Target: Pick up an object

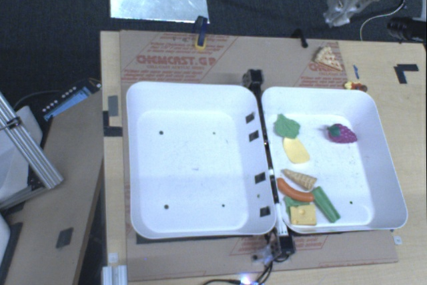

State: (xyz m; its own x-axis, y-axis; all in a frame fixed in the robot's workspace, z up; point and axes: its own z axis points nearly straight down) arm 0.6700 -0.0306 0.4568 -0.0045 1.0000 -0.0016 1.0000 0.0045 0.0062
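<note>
Gripper [341,10] is seen high beyond the right bin [383,143], off the bench; its grip state cannot be told. Candidate grape bunch [341,133] lies in that bin's far part. Risk judged: rounded fruit may slip sideways at closure.

Glossy plastic bins [193,103] — matt cardboard sheet [267,53].

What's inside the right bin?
The right bin holds a green leaf, purple grapes, yellow piece, cone, sausage, green stick and cheese. Nothing looks covered.
</note>
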